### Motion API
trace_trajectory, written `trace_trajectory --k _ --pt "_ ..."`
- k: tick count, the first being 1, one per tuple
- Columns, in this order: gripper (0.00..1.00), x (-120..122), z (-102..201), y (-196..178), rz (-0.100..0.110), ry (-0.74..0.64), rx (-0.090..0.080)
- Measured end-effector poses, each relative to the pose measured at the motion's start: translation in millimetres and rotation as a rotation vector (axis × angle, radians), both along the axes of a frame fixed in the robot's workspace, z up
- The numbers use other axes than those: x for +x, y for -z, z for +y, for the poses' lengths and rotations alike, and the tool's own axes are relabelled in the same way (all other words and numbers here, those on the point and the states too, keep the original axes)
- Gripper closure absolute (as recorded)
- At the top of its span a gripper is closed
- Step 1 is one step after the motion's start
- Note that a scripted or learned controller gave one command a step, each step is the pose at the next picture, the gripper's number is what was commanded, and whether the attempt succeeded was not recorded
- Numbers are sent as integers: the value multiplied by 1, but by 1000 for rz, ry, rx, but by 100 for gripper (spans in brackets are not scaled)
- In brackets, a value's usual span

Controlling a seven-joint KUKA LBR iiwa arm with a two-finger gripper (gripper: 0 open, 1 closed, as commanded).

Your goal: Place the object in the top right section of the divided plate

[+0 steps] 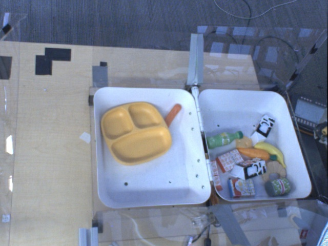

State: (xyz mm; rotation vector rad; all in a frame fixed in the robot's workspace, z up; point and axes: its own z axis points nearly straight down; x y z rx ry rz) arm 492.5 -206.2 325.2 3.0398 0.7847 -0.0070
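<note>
A yellow divided plate lies in the left white bin, with two small sections at the top and one large section below. An orange sausage-shaped object rests on the bin floor, touching the plate's upper right rim and lying outside the sections. All three plate sections look bare.
The right bin holds several toy foods in its lower half: a green bottle, a carrot, a banana, small cartons, a green can and black-and-white tagged blocks. A metal divider post stands between the bins.
</note>
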Motion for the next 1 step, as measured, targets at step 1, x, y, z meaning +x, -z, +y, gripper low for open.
trace_trajectory --k 1 --pt "100 3 0 -8 3 -8 -2"
